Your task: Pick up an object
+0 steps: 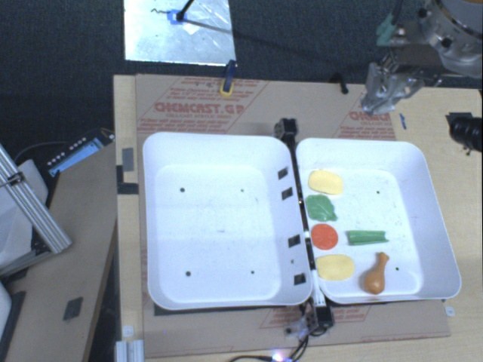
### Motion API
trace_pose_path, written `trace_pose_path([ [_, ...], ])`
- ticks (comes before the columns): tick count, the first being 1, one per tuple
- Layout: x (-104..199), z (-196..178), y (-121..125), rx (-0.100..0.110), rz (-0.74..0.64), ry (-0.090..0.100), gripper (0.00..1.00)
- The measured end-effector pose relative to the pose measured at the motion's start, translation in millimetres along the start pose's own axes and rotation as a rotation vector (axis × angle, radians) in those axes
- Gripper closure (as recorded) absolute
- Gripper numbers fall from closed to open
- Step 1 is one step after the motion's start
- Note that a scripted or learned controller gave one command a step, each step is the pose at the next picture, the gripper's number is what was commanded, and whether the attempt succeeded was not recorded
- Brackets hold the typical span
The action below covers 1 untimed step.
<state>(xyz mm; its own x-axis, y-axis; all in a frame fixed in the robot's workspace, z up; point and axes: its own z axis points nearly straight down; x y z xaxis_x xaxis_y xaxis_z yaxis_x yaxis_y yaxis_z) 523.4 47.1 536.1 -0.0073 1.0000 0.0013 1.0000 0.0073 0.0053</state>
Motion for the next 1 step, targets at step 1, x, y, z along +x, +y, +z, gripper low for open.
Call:
trace_pose_path([
  [1,50.0,0.9,-38.2,0.004,-0.003,0.001,1.0],
])
